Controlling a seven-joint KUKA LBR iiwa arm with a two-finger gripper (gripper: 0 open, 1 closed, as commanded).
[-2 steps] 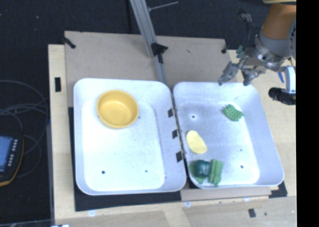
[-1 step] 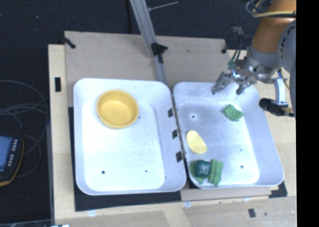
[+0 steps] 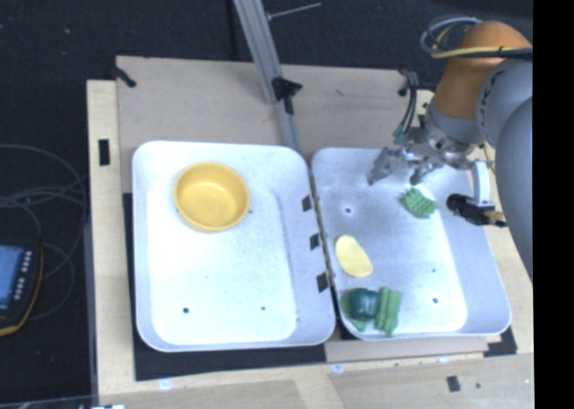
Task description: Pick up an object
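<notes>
**Two bins, four objects, jaws spread over the right bin**

Two shallow white bins sit side by side on the desk point(image 3: 108, 246). The left bin point(image 3: 224, 308) contains one yellow bowl point(image 3: 212, 195), upright, in its far-left part. The right bin point(image 3: 448, 282) contains four items: a small ridged green piece point(image 3: 418, 204) near the far-right side; a yellow oval piece point(image 3: 353, 256) just beside the wall shared with the left bin; a dark green rounded object point(image 3: 360, 303) at the near edge; and a light green elongated object point(image 3: 388, 309) touching the dark one on its right.

The arm point(image 3: 471, 75) enters from the right, its orange band visible above the wrist. The gripper point(image 3: 401, 165) hangs over the far part of the right bin, jaws spread, nothing between them. The small ridged green piece lies just beside the gripper, on the near-right side, resting on the bin floor and not grasped.

A grey metal bar point(image 3: 256, 30) runs slantwise from the top of the view down to the far end of the gap between the bins.
</notes>
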